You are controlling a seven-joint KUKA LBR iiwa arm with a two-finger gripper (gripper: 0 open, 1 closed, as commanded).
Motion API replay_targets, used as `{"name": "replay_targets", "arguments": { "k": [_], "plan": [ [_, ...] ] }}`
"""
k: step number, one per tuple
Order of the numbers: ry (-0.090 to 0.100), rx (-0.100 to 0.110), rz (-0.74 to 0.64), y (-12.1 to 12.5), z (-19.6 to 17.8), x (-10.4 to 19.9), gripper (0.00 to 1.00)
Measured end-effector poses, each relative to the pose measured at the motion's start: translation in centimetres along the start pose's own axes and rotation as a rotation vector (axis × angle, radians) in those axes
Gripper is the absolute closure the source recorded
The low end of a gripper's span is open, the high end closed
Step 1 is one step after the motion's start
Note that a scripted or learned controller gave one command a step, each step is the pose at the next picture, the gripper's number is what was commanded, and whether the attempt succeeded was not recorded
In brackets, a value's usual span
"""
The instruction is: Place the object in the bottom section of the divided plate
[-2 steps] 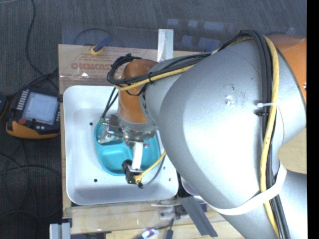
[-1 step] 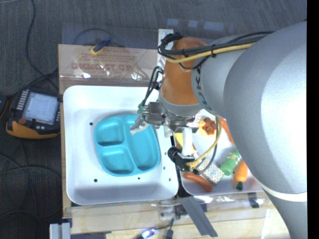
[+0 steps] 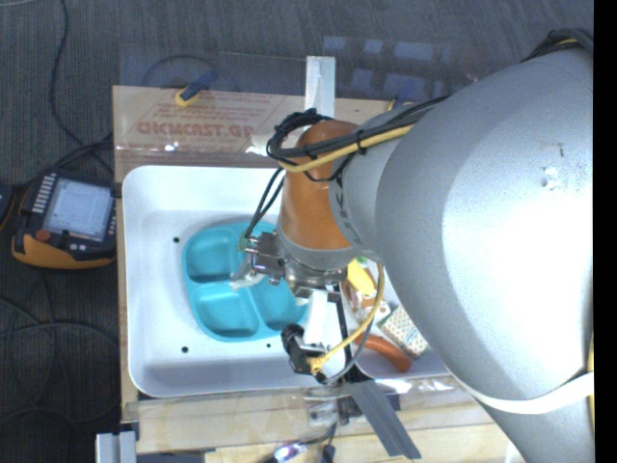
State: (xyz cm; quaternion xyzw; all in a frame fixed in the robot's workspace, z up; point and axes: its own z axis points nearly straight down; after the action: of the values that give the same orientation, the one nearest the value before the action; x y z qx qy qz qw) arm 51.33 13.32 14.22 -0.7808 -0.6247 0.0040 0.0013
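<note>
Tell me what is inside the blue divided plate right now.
The blue divided plate sits in the left white bin. Its visible upper-left and lower sections show bare blue surface, nothing in them. The arm's wrist covers the plate's right side, so what lies there cannot be seen.

Floor: dark grey carpet, black cables trailing across it.
Bench: pale wooden board with faded red lettering.
Left: orange-edged handheld pendant on the carpet.
</note>
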Motion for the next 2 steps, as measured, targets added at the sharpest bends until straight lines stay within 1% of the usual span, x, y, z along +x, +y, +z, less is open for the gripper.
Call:
{"name": "replay_targets", "arguments": {
  "k": [1, 2],
  "plan": [
    [0.011, -0.014, -0.001, -0.28, 5.01, 0.12, 0.0],
    [0.012, -0.014, -0.001, -0.26, 5.01, 0.12, 0.0]
  ]
}}
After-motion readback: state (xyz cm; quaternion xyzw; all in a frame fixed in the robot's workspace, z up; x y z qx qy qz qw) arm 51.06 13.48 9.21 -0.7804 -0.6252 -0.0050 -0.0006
